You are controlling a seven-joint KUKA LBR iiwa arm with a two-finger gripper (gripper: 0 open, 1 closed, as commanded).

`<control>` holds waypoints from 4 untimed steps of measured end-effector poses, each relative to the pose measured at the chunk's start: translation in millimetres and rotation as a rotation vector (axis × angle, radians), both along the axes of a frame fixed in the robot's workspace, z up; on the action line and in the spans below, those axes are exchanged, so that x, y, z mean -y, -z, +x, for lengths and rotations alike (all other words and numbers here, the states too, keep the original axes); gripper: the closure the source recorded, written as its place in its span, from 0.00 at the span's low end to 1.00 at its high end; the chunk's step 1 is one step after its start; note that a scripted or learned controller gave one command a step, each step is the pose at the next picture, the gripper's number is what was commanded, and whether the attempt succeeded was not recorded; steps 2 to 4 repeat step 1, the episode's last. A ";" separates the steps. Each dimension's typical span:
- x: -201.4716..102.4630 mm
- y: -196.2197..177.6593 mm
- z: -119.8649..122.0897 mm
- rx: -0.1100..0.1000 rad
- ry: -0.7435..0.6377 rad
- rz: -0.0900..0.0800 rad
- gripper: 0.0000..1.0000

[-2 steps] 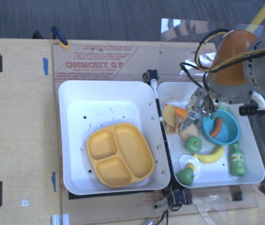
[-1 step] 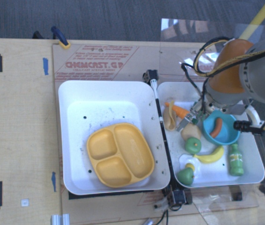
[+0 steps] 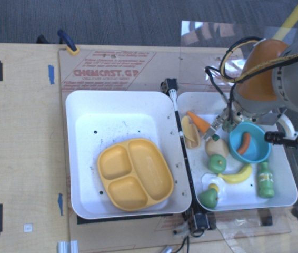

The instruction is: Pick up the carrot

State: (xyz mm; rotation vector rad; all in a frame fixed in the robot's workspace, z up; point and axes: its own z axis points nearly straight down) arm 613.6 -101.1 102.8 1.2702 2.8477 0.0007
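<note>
Pincer [image 3: 218,125] low in the right bin [image 3: 288,167], just right of the carrot [image 3: 198,121].

I cannot tell the pincer's state. The carrot lies slanted just left of it, near the bin's left wall, with a pale tan piece [image 3: 191,134] below. A blue bowl [image 3: 250,141] holding a sausage [image 3: 244,141] sits close on the pincer's right; a potato [image 3: 217,148], a green apple [image 3: 217,164], a banana [image 3: 236,175], a green bottle [image 3: 265,179] and a green pear [image 3: 209,197] crowd the bin below, leaving little open floor. Well left, the other bin [image 3: 86,141] holds a yellow divided plate [image 3: 135,174], with bare room above it. The arm [image 3: 275,78] reaches from the right, its orange band above the pincer.
</note>
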 end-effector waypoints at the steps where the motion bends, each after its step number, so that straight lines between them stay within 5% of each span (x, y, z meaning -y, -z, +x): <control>1: -83.2 -86.2 11.9 -0.010 0.100 0.013 1.00; 4: -83.2 -86.2 11.9 -0.010 0.100 0.013 1.00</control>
